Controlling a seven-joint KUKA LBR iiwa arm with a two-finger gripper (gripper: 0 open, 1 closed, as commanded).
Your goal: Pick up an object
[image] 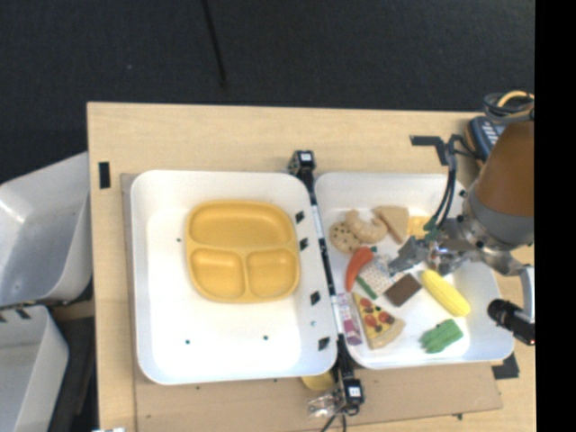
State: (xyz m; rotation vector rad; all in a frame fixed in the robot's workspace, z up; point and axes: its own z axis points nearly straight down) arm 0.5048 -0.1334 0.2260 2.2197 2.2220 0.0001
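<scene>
We found the pincer (416, 252) hanging low in the right bin (468, 354) over the toy food, just beside the yellow corn (445, 292) and brown block (402, 289), presumably to grasp one, though we could not tell its opening.

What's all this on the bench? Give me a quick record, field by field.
left bin: holds a yellow divided plate
right bin: toy food, including a cookie, pizza slice, corn cob, green piece
arm: reaches over the right bin
end effector: low among the toys
</scene>
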